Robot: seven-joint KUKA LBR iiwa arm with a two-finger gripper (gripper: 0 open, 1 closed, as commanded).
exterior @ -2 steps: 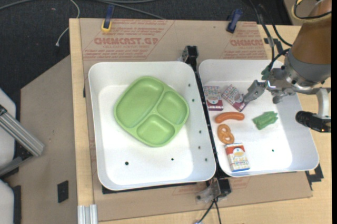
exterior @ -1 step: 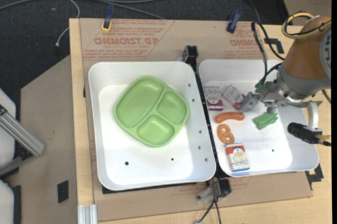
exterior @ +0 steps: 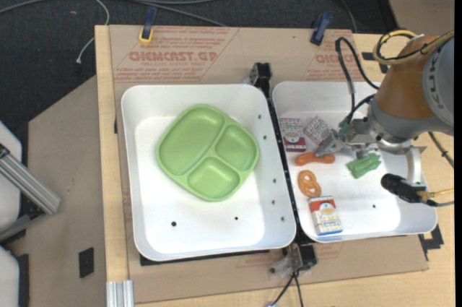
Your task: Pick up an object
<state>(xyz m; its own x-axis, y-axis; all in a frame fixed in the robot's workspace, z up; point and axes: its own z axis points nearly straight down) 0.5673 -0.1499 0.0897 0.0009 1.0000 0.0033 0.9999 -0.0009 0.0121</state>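
**Tool low in the right bin, over the carrot**

I'm seeing the tool (exterior: 339, 141) sitting in the right bin (exterior: 375, 222), right at the orange carrot (exterior: 315, 159), which is lying just below-left of it. The carrot's long axis is running roughly left-right. I can't tell how the tool is set. A green piece (exterior: 363, 166) is lying beside it.

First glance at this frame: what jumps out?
The green divided plate lies alone in the left bin, tilted diamond-wise. In the right bin sits a cluster of small items: an orange carrot toy, a pretzel and a small carton. The arm's end effector hangs over the carrot end.
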